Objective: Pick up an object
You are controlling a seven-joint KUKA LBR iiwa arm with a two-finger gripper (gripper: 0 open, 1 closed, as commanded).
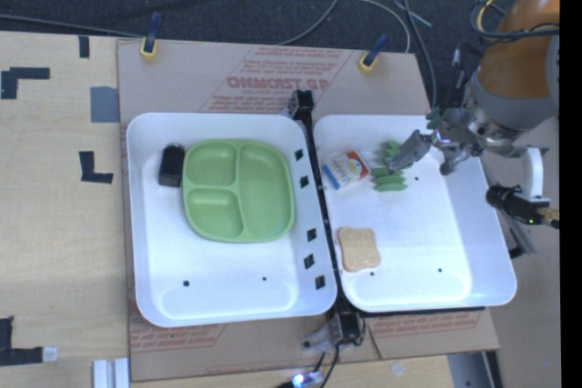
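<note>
**Gripper at green item, right bin**

Camera view: the gripper [406, 155] is positioned low over the right bin [455, 232], at its far side. Whether it is open or closed cannot be told. A green item [391, 181] is located just beside the fingertip. A packet [346, 168] lies to its left, and toast [358, 249] nearer the front. In the left bin [155, 277], a green tray [239, 190] is seen beside a black block [171, 165].

Left bin: a green three-compartment plastic plate [239, 191] fills its middle, with a small black block [171, 165] just beside the plate's left edge; the near strip of floor is bare.
Right bin: a green pea-pod toy [391, 181], a red-and-white packet [345, 169] and a tan toast slice [358, 249] crowd the left half; the right half is bare.
Divider: black clips [307, 236] line the shared rims.
</note>
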